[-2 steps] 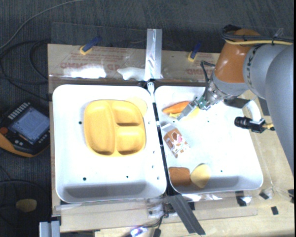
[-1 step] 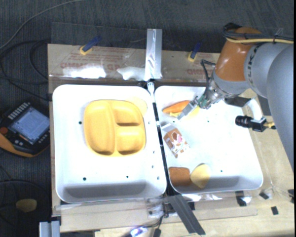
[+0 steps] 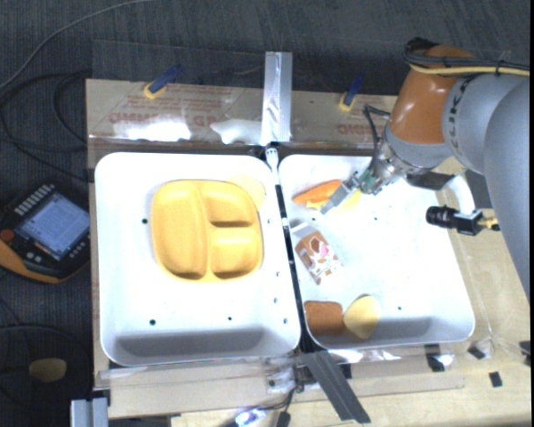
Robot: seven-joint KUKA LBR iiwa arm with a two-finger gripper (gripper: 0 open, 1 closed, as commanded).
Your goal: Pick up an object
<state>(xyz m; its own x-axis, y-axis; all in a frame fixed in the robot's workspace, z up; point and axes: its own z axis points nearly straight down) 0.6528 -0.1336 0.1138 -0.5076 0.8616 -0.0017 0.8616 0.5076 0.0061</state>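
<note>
Gripper (image 3: 345, 197) low over right bin (image 3: 427, 265), near back-left corner, touching orange piece (image 3: 316, 191) | pincer state: cannot tell, tips blurred | reads as mid-grasp | packet (image 3: 319, 256) by left wall; brown block (image 3: 322, 317), yellow round (image 3: 361, 315) at front edge | yellow tray (image 3: 207, 229) in left bin (image 3: 125, 265)

Orange wedge (image 3: 317, 191) in right bin (image 3: 427, 283)

Dark grey carpet floor (image 3: 36, 78); cables (image 3: 71, 25); handheld pendant (image 3: 40, 234) at left.
</note>
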